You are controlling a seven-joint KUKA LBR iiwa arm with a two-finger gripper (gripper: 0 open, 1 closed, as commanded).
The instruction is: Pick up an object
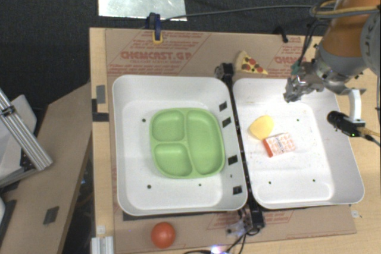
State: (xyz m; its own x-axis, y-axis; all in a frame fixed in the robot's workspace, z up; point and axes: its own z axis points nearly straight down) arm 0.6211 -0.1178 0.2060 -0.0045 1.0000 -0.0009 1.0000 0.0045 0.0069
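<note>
Small round yellow object (261, 127) and red-white patterned packet (278, 144) lie mid right white bin (333, 187), down-left of my pincer (292, 94), apart. My grey arm (345, 33) hangs over bin's far-right corner; grip state unclear.

Grey arm (342, 62) with orange band (351, 21), dark cables, metallic pincer (293, 92).

Arm (351, 21) cut off by right edge; gripper (293, 92) blurred.
</note>
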